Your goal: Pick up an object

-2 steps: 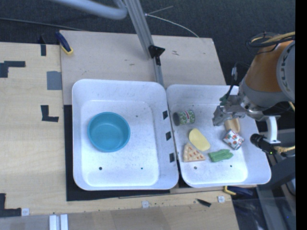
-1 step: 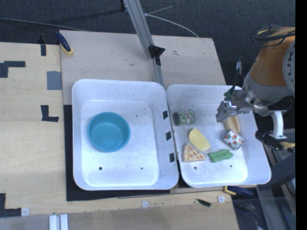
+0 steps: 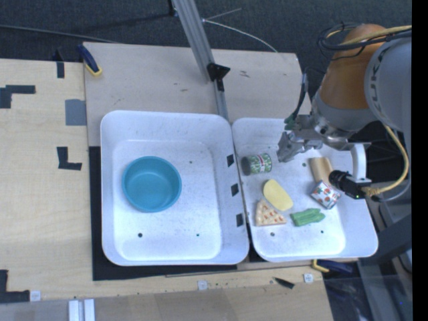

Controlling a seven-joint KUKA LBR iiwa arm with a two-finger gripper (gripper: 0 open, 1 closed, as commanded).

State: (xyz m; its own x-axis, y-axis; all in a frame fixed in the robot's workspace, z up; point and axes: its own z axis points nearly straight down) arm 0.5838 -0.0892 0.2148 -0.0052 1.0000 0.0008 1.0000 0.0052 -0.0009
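Observation:
My gripper [image 3: 289,150] hangs over the upper middle of the right bin [image 3: 354,243], just right of a small green can [image 3: 257,163] lying on its side. I see nothing between its fingers. Below it lie a yellow lemon-shaped piece [image 3: 277,194], an orange waffle wedge [image 3: 269,215] and a green pod [image 3: 307,217]. To its right are a tan cylinder [image 3: 319,168] and a red-and-white cube [image 3: 325,194].
The left bin [image 3: 200,129] holds a blue bowl [image 3: 152,183]. A metal pole [image 3: 198,37] slants down to the seam between the bins. The grey arm with its orange band [image 3: 354,65] fills the upper right, with cables trailing around it.

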